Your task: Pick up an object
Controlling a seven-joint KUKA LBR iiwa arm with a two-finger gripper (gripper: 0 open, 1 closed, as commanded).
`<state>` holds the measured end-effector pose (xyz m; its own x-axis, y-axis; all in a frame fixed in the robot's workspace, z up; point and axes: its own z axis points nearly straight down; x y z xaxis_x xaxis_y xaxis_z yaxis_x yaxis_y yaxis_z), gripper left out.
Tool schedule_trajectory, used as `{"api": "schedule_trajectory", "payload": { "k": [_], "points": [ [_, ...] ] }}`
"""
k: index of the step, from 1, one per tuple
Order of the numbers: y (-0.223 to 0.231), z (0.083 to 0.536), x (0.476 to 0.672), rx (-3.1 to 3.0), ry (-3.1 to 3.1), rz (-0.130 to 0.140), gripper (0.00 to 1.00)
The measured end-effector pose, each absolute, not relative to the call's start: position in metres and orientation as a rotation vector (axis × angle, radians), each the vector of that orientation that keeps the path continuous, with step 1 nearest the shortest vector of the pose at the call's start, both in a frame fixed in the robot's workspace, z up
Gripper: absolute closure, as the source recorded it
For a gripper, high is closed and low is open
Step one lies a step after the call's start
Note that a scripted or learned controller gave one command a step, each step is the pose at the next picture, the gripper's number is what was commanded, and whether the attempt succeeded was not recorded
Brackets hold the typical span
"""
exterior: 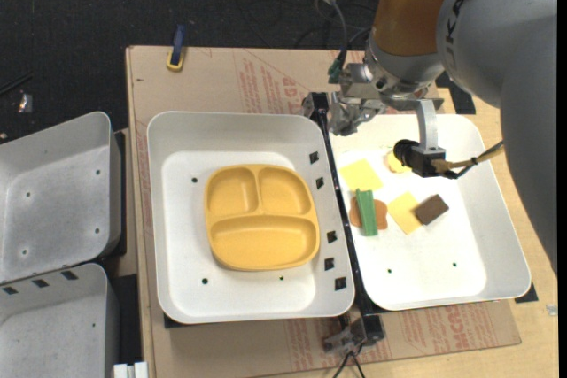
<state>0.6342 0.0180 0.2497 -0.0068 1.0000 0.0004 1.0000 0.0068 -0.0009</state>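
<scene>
Several small items lie in the right bin (461, 274): a flat yellow square (361, 175), a green stick (366, 211) lying across an orange-brown disc (380, 212), a yellow block (404, 213) touching a dark brown block (431, 209), and a small yellow piece (393, 162). My gripper (352, 113) hangs over the bin's far left corner, just above the divider between the bins. It sits beyond the yellow square, apart from all the items. Nothing shows held in it.
The left bin (177, 279) holds a yellow divided plate (262, 218). A grey bracket with a black part (416, 155) and a cable hangs from the arm over the far side of the right bin. White lids (53, 190) lie at the left.
</scene>
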Motion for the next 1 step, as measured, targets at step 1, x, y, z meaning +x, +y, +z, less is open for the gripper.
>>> {"api": "schedule_trajectory", "payload": {
  "k": [1],
  "points": [
    [0.0684, 0.2345, 0.627, -2.212, -2.228, 0.001, 1.0]
  ]
}}
